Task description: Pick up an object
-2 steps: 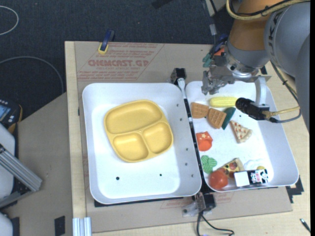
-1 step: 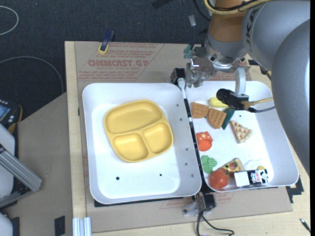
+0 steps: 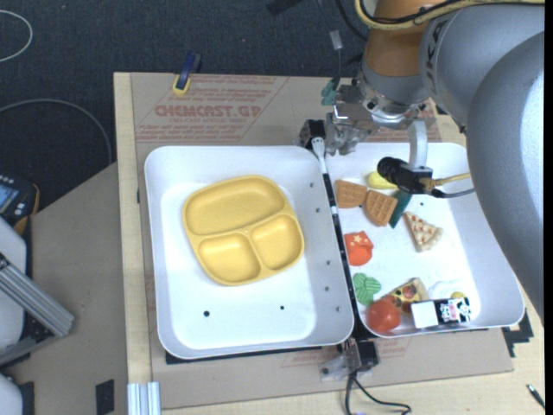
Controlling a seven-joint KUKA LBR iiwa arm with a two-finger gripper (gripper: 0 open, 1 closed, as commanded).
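Overhead, arm [image 3: 484, 85] reaching from right, wrist above right bin's [image 3: 484, 258] far corner

The 2 shallow white plastic bins [image 3: 173, 318] are sitting on a tan cardboard sheet [image 3: 216, 111] that is carrying faded red lettering. The left bin is showing a pale yellow plastic plate with 3 compartments [image 3: 243, 229]. The right bin is holding a mix of colours: a tan waffle-patterned toy piece [image 3: 379, 207], a tan toy pizza slice with red dots [image 3: 422, 230], a red toy pepper [image 3: 359, 247], a green leafy toy [image 3: 366, 287], a red round toy tomato [image 3: 384, 316], a yellow toy lemon [image 3: 378, 180] and a white block with black markings [image 3: 439, 312]. The grey arm is wearing an orange band [image 3: 402, 33] above its silver wrist. A blue and yellow clip [image 3: 185, 73] is lying against the dark carpet.
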